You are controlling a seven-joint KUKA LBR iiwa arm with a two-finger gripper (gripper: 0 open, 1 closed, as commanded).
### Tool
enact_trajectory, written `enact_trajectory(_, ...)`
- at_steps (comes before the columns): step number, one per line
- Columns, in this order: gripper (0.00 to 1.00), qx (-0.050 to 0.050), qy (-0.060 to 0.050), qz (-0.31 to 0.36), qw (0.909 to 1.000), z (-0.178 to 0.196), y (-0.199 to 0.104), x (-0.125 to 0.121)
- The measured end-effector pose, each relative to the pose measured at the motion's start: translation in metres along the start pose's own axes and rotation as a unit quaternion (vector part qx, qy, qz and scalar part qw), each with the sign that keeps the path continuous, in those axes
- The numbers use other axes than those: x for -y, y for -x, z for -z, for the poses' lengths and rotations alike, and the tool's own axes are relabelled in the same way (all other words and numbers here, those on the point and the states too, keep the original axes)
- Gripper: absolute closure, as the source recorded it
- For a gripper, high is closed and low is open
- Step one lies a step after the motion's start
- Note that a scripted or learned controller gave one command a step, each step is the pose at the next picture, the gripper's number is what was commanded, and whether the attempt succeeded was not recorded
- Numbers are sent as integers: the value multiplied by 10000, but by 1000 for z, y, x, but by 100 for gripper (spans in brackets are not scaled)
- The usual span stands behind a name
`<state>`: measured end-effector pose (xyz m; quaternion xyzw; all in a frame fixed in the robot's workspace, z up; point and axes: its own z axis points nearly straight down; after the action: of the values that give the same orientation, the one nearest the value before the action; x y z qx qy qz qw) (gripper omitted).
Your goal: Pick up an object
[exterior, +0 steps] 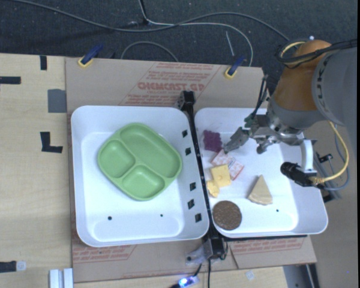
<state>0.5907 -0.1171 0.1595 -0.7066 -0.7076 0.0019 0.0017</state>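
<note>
The right bin (306,221) holds several small food toys. A purple piece (212,140) lies by the divider, with a pink and white piece (225,162) just below it. Yellow cheese blocks (218,179) sit lower down, beside a tan wedge (260,191) and a brown round cookie (227,215). My gripper (248,145) hangs over the upper middle of this bin, right of the purple piece. It is open, its fingers spread, with nothing between them. The left finger's tip is close to the pink and white piece.
The left bin (90,221) carries a green divided plate (139,160). A black divider (195,161) with clips runs between the bins. The arm's grey and orange body (306,83) overhangs the right bin's far right corner, and a black fitting with a yellow cable (300,174) sits at the right rim.
</note>
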Motion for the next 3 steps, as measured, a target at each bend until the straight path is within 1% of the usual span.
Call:
enact_trajectory(1, 0, -3, -8, -1, 10000, -64, -4, -1)
enact_trajectory(2, 100, -4, 23, 6, 10000, -49, -4, -3)
enact_trajectory(3, 100, 2, 37, 0, 10000, -2, -2, -12)
